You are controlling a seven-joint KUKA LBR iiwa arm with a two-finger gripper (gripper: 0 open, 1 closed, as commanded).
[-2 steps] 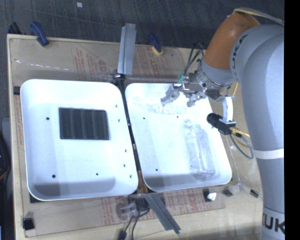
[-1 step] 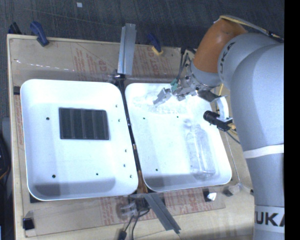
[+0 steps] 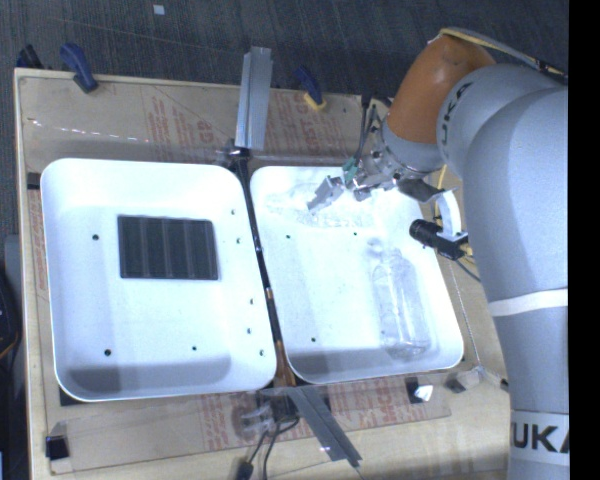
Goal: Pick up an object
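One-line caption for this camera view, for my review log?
Grey KUKA arm's gripper hovers over the right white bin, where a clear plastic bottle lies; the left white bin holds a dark ribbed rectangular panel.

This is my test bench in a robotics lab: my grey industrial arm point(image 3: 510, 218) with its orange band reaches over a plywood board point(image 3: 130, 108) held down by blue clamps point(image 3: 78, 66). Two shallow white bins point(image 3: 70, 268) sit side by side on it, metal brackets point(image 3: 252, 98) stand at the seam, and dark carpet point(image 3: 180, 8) lies beyond
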